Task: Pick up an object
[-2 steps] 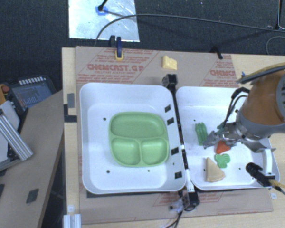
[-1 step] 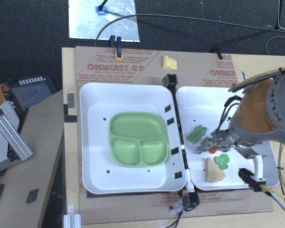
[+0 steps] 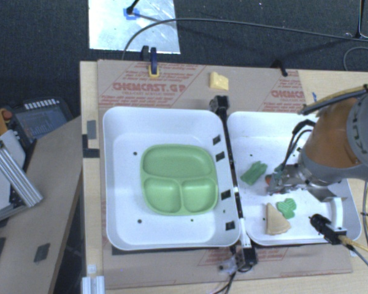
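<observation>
Hovering low in the right white bin (image 3: 245,127), 2-finger gripper (image 3: 276,182); jaw state cannot be told. Green oblong block (image 3: 253,173) just beside at 10 o'clock, small green broccoli-like toy (image 3: 287,207) at 5 o'clock, tan wedge of toy bread (image 3: 276,220) at 6 o'clock. Best centred over 1 piece before descending. Bin divider (image 3: 230,170) close at 9 o'clock; open floor toward 12 o'clock.

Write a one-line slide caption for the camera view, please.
Grey KUKA arm over the right white bin near green toy pieces; green divided plastic plate in the left bin.
</observation>
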Robot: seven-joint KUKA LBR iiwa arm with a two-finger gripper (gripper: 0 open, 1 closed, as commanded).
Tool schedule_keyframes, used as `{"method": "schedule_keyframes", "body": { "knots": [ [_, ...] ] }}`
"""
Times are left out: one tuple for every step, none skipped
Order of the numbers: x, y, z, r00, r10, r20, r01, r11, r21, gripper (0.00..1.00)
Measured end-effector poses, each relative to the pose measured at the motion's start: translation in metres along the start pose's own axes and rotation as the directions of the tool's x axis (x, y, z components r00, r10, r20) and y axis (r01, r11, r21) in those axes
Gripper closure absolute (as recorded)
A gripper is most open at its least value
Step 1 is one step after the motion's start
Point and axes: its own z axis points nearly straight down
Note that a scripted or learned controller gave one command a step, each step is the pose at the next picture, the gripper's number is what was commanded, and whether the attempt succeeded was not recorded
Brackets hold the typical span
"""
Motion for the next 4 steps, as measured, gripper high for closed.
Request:
{"method": "schedule_keyframes", "body": {
  "knots": [
    [0.009,0.000,-0.048,1.000,-0.003,0.000,0.003,1.000,-0.003,1.00],
    [0.009,0.008,-0.094,1.000,-0.003,0.001,0.003,1.000,-0.004,1.00],
    [0.002,0.007,-0.140,1.000,-0.002,0.001,0.002,1.000,-0.003,1.00],
    [0.053,-0.001,-0.141,1.000,-0.008,-0.002,0.008,1.000,0.002,1.00]
  ]
}}
